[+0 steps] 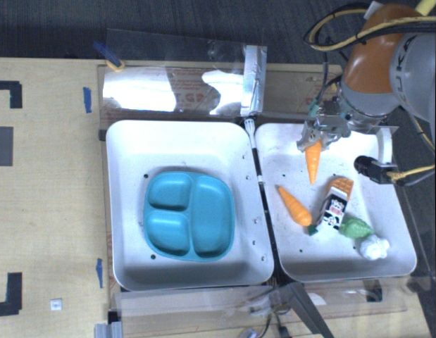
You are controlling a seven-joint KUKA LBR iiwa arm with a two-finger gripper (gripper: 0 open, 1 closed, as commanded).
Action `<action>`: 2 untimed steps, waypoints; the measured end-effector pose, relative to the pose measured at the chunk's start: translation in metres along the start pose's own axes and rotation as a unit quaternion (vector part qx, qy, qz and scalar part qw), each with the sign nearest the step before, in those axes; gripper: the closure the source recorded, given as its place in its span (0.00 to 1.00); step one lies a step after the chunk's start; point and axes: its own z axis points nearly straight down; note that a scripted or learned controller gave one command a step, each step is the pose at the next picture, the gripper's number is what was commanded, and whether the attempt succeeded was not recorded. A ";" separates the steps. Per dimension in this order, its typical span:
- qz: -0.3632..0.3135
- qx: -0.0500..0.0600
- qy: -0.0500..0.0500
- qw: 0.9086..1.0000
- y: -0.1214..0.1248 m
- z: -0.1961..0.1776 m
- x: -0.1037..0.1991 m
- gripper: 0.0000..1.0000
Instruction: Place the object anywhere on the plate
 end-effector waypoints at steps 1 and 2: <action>-0.075 0.001 0.002 0.997 -0.040 0.000 0.084 1.00; -0.069 0.001 0.002 0.998 -0.086 -0.015 0.135 1.00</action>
